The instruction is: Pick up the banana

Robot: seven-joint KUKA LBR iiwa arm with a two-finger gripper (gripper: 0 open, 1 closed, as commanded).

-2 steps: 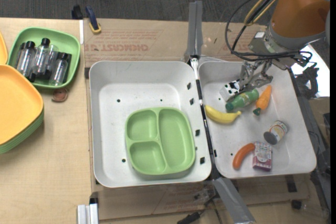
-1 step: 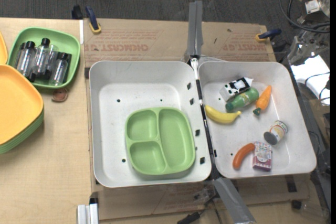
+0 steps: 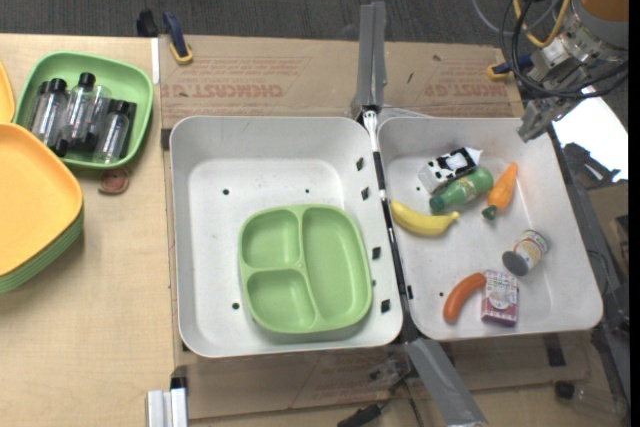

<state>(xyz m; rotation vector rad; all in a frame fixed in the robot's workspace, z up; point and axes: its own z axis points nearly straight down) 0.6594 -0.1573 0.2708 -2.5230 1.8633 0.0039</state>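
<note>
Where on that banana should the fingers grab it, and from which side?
Probably across the banana's thick middle, coming straight down from above. It lies flat on the right bin's floor, and its tapered left end is thinner. The green bottle touches its right end, so stay left of that.

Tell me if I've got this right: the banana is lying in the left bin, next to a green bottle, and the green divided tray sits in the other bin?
Not quite. The camera view shows the banana in the right bin, beside the green bottle; the green divided tray sits in the left bin.
</note>
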